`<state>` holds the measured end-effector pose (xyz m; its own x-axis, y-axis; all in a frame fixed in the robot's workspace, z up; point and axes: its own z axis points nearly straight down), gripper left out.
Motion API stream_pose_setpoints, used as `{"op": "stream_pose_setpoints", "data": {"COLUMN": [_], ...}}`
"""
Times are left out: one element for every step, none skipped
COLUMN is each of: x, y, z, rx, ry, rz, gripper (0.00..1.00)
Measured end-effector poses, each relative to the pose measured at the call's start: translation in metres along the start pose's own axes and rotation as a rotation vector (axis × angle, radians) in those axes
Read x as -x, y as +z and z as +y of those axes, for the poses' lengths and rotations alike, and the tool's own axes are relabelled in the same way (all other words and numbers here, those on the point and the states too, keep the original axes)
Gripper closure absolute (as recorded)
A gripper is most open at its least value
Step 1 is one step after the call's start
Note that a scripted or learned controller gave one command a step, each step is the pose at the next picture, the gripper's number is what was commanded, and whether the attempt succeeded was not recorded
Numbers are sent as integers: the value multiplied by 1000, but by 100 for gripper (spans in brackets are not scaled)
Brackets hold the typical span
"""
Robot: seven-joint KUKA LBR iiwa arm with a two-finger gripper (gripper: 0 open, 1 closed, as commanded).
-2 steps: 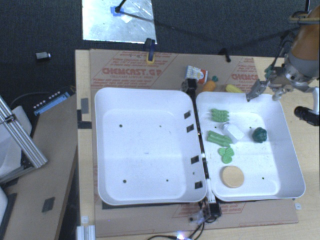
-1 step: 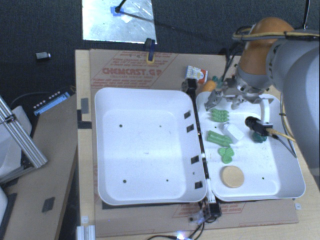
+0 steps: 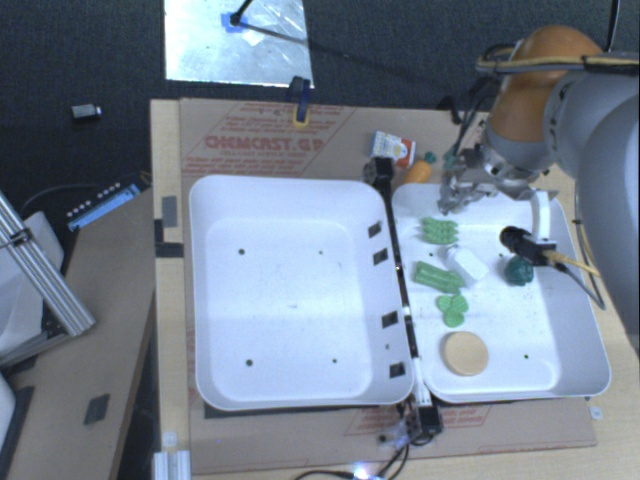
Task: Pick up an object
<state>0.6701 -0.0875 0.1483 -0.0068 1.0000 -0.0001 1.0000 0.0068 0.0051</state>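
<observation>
My gripper hangs over the far left corner of the right bin. Just below it in the view lies a ribbed green piece, apart from the gripper. Further down lie a small white block, a flat green bar and a round green piece. A tan disc rests near the bin's front. A dark teal lump sits to the right of the white block. Nothing shows between the gripper's tips.
The left bin stands beside the right one, joined along a black-clipped divider. Beyond the right bin's far rim lie an orange thing and a white-and-red packet. A foil sheet lies at the back.
</observation>
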Motion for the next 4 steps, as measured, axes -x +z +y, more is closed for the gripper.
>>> {"op": "stream_pose_setpoints", "data": {"x": [-101,-125,-206,-235], "y": [-40,-49,-48,-42], "z": [1,0,-27,-13], "rx": [2,-2,-6,-3], "ry": [-6,0,-5,0], "rz": [1,2,4,2], "gripper": [100,100,100,100]}}
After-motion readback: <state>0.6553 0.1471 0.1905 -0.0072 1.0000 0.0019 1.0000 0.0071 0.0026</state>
